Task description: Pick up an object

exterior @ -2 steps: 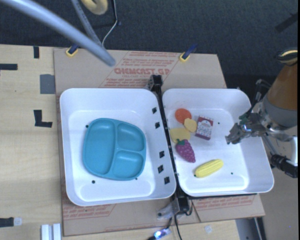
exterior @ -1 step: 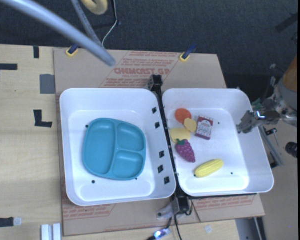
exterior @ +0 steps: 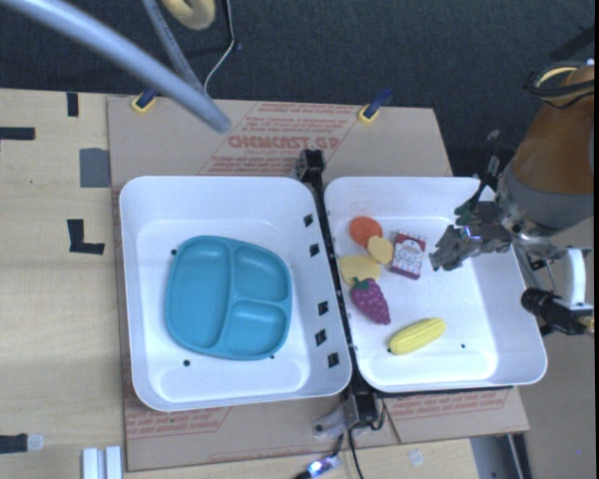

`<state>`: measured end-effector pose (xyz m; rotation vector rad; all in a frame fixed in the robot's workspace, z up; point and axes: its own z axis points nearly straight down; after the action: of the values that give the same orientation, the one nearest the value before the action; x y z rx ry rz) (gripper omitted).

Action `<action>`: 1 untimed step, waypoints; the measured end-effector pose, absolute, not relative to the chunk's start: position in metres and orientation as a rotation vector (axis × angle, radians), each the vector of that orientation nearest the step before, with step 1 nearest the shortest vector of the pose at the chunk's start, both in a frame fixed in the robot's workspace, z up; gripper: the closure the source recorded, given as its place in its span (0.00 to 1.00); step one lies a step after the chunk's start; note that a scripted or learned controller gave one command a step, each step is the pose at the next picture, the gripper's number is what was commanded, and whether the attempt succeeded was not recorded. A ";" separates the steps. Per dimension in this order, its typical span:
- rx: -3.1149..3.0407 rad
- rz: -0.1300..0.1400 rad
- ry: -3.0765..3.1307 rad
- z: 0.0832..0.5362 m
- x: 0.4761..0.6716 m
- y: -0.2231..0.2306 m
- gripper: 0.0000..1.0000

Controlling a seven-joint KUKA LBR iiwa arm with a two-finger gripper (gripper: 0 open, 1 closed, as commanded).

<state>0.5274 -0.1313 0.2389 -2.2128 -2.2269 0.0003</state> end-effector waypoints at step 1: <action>-2.212 0.000 -2.228 0.230 0.531 -0.069 1.00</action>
<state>0.5305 -0.0687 0.2304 -2.2122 -2.2281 0.0000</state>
